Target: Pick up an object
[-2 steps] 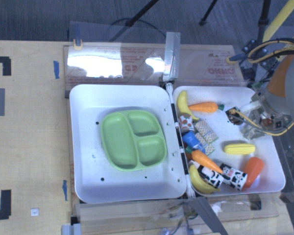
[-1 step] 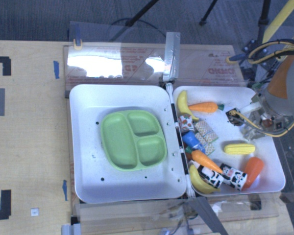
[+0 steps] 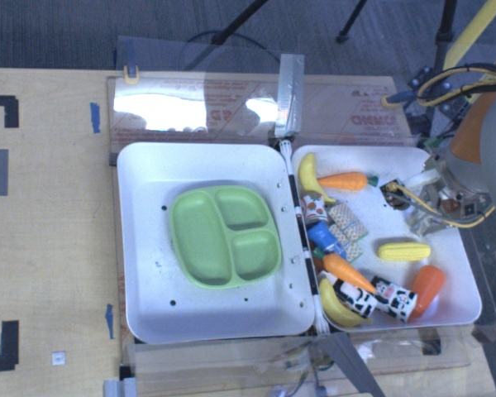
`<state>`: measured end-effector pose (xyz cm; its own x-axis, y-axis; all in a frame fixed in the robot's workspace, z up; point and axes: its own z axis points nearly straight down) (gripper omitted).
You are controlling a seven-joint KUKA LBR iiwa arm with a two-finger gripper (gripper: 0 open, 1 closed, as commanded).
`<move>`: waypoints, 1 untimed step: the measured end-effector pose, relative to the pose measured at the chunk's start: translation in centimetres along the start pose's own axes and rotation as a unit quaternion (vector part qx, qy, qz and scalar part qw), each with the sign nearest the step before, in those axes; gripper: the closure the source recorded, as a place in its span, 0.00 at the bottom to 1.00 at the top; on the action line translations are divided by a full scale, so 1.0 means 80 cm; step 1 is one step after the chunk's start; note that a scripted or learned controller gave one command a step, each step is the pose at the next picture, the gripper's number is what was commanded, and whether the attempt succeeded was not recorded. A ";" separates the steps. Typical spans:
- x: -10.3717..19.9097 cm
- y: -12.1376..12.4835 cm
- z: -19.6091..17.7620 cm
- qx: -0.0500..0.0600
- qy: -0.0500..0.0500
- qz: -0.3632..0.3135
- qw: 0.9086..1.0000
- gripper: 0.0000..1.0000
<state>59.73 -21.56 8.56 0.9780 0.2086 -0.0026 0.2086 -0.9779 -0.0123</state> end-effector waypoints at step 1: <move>-0.002 -0.001 0.000 -0.001 0.002 0.000 1.000 1.00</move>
